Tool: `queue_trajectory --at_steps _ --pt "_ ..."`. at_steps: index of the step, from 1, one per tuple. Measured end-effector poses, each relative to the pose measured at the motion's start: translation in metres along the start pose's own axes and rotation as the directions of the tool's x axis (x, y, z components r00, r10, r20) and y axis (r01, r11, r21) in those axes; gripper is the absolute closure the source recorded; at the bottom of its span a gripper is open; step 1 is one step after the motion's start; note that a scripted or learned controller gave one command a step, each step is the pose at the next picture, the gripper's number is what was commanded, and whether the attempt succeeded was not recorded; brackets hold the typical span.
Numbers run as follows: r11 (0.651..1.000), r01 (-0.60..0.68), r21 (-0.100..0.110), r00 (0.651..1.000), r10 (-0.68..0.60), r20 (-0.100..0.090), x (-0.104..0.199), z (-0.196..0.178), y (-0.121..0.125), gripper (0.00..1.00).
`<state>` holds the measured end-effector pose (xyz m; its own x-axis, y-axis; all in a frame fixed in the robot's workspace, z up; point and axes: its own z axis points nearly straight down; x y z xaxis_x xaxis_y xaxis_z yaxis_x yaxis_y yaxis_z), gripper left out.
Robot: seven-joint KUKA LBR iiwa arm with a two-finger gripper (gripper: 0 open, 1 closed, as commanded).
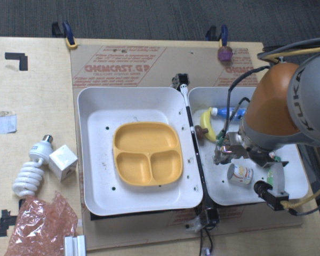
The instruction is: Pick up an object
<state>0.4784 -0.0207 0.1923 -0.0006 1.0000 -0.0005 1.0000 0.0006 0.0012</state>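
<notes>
In the right bin (216, 193) lie a yellow banana-like object (205, 120), a blue and white tube (223, 111), a small brown item (200, 132) and a small white cup or jar (240, 174) lying on its side. The gripper (228, 152) hangs low over the middle of this bin, just above the white jar and right of the banana. The large orange and grey wrist (272, 111) covers much of the bin behind it.
The left bin (90, 143) holds a yellow divided tray (148, 153). Left of the bins, on the bench, lie a spiral light bulb (32, 169), a small white box (63, 161) and a crumpled pink bag (40, 225). Cables run at the right edge.
</notes>
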Motion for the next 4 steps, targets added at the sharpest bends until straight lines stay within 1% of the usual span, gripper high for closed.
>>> queue_trajectory --at_steps 1,2,3,4 --pt "1.000 0.002 0.001 1.000 -0.002 0.001 -0.035 0.000 0.093 0.00" --pt "1.000 0.000 0.002 1.000 0.000 0.000 -0.078 0.100 0.092 0.00" --pt "1.000 -0.002 0.002 1.000 0.002 -0.001 -0.084 0.100 0.046 0.00" --pt "1.000 0.001 0.000 1.000 -0.001 0.000 -0.077 0.100 0.068 0.00"
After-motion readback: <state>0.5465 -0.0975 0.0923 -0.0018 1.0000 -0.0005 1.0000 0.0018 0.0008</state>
